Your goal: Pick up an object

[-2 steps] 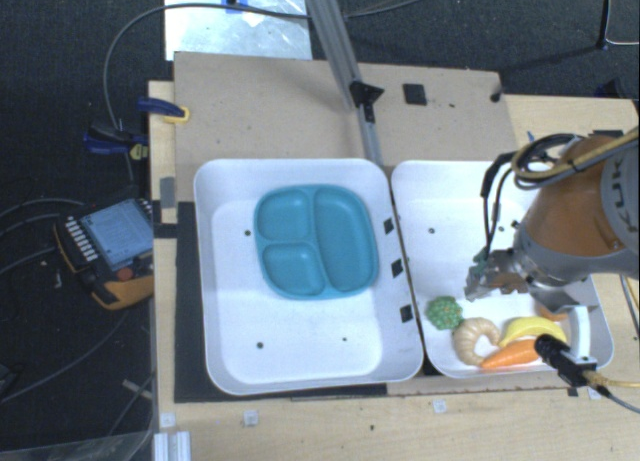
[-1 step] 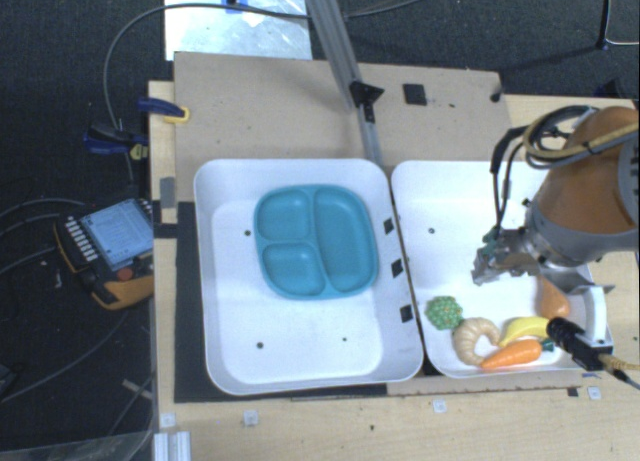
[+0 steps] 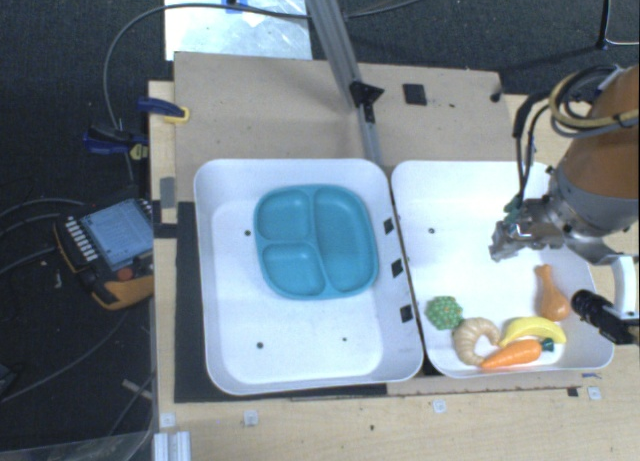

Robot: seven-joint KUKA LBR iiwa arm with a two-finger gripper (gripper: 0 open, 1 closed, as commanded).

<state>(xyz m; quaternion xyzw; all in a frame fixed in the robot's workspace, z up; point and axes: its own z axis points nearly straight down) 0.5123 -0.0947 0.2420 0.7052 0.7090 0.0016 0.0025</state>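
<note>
Toy food sits bunched in the near right corner of the right bin [image 3: 440, 199]: green broccoli [image 3: 443, 311], tan croissant [image 3: 474, 338] just beside it, orange carrot [image 3: 511, 354] lying along the near wall, yellow banana [image 3: 533, 329] touching the carrot's upper side, and an orange-brown drumstick [image 3: 550, 293] standing a bit apart, farther back and to the right. None of these is picked up; all rest on the bin floor.

Gripper [image 3: 508, 239] hangs over the right bin's mid-right area, nothing between its tips. It's farther back in the bin than the food pile, w/ bare white floor between it and the items. Nearest item is the drumstick, near but not touching, down and right of the gripper. Broccoli and croissant lie toward the near wall, left of it. Can't tell whether the gripper is apart or together: too small and blurred.

Grey arm w/ orange band [image 3: 610, 149] comes in from the right, cables looped above it.

Left bin [image 3: 220, 249] holds a blue divided plate [image 3: 316, 240], three compartments, well apart from the gripper. Both bins sit on the brown surface [image 3: 280, 109].
</note>
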